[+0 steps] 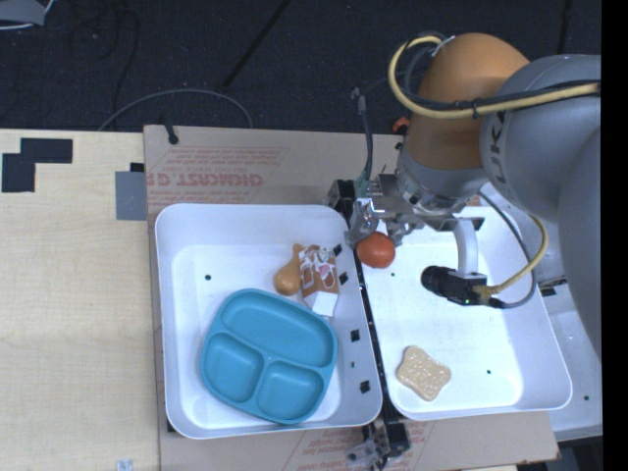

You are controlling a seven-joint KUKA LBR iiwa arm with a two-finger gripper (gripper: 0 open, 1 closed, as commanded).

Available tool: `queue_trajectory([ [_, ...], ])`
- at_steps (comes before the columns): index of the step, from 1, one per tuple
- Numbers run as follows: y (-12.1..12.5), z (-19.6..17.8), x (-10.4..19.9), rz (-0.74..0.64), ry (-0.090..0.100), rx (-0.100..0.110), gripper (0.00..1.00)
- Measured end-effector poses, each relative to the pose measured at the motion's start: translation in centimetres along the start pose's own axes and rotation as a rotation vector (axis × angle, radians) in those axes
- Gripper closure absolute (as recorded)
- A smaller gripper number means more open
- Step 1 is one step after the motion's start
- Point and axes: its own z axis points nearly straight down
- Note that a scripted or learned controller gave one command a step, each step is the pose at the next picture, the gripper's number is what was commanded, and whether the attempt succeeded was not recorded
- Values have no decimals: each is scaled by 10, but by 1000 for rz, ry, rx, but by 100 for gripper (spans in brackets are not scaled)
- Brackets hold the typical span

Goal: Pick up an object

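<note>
Camera view gives you the jaws point(376, 234) low at the divider between the two bins point(355, 292), with a red-orange ball point(375, 251) right under them, but whether they grip it you cannot tell. The grey arm point(510, 135) hides the right bin's point(510, 361) far corner from you.

Two white bins point(177, 263) are seen on tan cardboard printed with reddish mirrored lettering. A light blue divided tray point(267, 354) is noted in the left bin, with an orange-brown object point(287, 278) and a brown-and-white patterned packet point(319, 271) beside it. A red-orange ball point(375, 251) and a beige dotted cracker point(423, 372) are recorded in the right bin. Arm point(549, 116) grey, orange-banded.
</note>
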Motion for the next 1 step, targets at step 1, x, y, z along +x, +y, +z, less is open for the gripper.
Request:
queue_trajectory([
  [1, 11, 2, 43, -1, 0, 0, 100],
])
